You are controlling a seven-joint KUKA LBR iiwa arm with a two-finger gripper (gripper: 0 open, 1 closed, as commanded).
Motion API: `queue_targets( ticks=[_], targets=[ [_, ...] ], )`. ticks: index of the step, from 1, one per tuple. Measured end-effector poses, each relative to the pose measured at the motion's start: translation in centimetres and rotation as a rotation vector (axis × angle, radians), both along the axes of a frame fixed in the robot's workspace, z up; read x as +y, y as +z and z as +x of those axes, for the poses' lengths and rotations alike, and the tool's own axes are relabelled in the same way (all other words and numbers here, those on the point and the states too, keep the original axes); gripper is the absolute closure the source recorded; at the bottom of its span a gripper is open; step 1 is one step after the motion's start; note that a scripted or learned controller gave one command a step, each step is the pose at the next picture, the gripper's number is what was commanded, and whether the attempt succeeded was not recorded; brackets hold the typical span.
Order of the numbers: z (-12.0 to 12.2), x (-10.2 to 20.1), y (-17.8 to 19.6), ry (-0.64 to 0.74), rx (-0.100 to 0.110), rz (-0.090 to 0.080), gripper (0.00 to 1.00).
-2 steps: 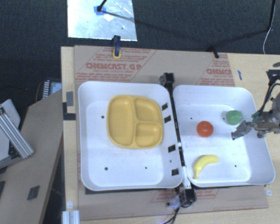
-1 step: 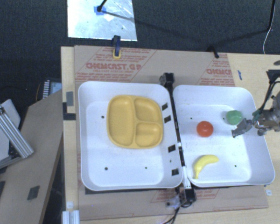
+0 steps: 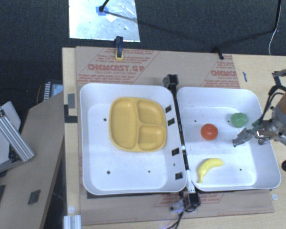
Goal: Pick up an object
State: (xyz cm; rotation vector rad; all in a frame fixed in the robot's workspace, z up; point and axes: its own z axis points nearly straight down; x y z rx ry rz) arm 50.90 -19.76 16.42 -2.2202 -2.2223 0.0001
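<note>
"CHEMCAST GP" is printed in red, repeated, on the brown protective sheet [image 3: 133, 63] covering the table beneath both bins.

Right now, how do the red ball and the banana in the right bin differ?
The round red ball sits mid-bin; the curved yellow toy banana is elongated and lies nearer the front wall. The ball is closer to the tool. Both rest loose in the shallow white right bin.

A robotics lab: two white bins [image 3: 133, 92] on a protective-film bench [image 3: 152, 66], aluminium framing [image 3: 9, 132] beside it.
</note>
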Motion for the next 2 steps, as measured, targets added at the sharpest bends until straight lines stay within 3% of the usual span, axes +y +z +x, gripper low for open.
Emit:
queue_targets(
  ticks=[1, 2],
  targets=[
    [-0.1, -0.9, -5.7, 0.0, 0.001, 0.0, 0.0],
    [0.0, -0.8, -8.0, -0.001, -0.001, 0.0, 0.0]
  ],
)
